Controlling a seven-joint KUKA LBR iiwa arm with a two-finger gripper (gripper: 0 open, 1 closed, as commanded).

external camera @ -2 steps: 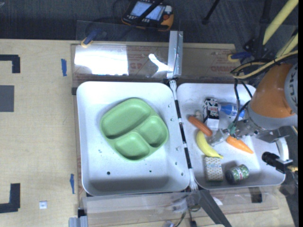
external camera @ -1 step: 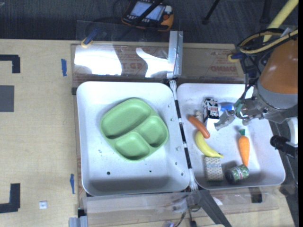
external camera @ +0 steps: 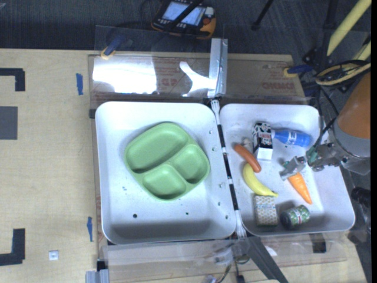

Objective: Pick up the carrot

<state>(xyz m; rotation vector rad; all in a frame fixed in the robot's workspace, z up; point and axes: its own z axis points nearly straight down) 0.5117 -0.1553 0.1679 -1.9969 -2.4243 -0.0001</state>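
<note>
Jaws (external camera: 293,167) low in right white bin (external camera: 336,214), just above orange tapered plastic carrot (external camera: 300,187); whether spread or pressed together: cannot tell. Carrot lies on bin floor, right of yellow banana (external camera: 256,181). Grasp and lift not yet done.

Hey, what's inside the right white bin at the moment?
The right bin holds a carrot, banana, hot dog, blue bottle, small carton, can and patterned block. The pincer covers the floor beneath it.
</note>
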